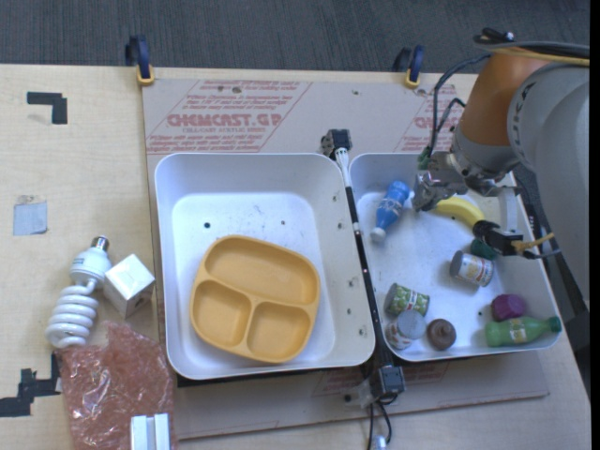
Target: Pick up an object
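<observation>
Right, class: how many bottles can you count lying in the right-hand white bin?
2. A blue-and-white plastic bottle lies near the bin's upper left, beside the claw. A green plastic bottle lies at the lower right corner. The arm may hide others.

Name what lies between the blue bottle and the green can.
Bare white bin floor lies between the blue bottle and the green can, seen in the camera view.

KUKA iiwa arm [553, 111]: grey body, orange band, dark gripper.
Bulky rounded light-grey casing, smooth. Orange band [495, 97] sits on the gripper side of the grey casing, glossy, curved. Thin black cables [448, 111] loop alongside the band. Gripper [433, 191] just past the band: small, dark metal-grey, blocky, details too small to read.
</observation>
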Tool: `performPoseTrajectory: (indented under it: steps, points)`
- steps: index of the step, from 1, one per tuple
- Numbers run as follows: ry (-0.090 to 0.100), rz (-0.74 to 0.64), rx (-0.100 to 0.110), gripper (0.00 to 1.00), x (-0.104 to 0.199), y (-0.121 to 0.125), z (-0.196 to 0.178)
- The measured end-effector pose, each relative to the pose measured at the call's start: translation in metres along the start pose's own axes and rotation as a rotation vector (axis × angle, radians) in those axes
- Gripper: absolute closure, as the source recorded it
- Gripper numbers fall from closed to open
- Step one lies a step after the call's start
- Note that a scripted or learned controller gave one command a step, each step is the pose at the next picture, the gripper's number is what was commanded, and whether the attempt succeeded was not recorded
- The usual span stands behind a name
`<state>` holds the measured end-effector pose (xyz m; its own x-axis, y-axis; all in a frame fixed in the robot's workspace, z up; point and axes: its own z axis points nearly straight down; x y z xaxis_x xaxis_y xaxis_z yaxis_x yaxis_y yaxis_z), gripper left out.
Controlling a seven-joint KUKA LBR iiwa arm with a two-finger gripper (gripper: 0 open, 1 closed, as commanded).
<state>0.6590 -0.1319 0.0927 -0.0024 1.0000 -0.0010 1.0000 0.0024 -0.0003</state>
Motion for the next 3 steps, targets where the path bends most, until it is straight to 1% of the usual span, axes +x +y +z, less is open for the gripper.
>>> performPoseTrajectory:
  steps: [1, 2, 3]
  points:
    - [0.0, 0.0, 0.0, 0.0, 0.021, 0.0, 0.0]
    - [-0.001, 0.002, -0.002, 0.0, -0.043, 0.0, 0.0]
    - [-0.003, 0.0, -0.005, 1.0, -0.044, 0.001, -0.011]
